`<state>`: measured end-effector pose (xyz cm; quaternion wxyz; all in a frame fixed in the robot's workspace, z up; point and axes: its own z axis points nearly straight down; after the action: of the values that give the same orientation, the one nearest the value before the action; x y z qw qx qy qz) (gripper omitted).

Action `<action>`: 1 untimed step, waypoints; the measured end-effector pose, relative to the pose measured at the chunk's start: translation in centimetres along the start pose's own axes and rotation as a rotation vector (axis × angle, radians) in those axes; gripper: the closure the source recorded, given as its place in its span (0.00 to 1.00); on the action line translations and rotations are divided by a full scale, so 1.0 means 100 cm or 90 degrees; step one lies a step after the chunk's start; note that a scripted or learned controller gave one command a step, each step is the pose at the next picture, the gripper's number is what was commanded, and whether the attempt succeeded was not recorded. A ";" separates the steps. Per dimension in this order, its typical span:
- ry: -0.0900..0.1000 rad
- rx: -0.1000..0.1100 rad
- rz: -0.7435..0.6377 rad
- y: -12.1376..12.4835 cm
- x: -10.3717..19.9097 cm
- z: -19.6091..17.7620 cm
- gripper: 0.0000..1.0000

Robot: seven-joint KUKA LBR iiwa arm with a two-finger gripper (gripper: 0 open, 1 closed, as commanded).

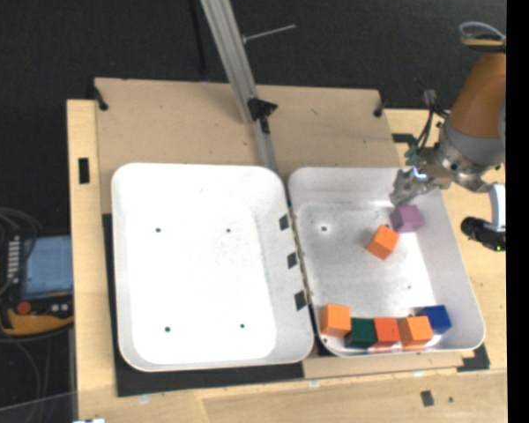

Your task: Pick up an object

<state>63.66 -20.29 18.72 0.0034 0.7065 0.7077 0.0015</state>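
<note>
Two small blocks, a pale purple cube [407, 218] beneath the gripper [411, 183] near the right bin's [450, 263] far edge and a tilted orange cube [383, 241], sit close enough that a descent could nudge either away.

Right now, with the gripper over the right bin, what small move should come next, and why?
Probably a short descent onto the purple block. The gripper sits just above it in the picture, at the far side of the right bin, and nothing shows between its fingers. The orange block lies close beside it, so descend carefully.
</note>
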 end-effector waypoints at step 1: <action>0.000 -0.002 -0.001 0.010 0.000 -0.062 1.00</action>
<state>64.58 -20.32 24.95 0.0043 0.7061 0.7081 0.0024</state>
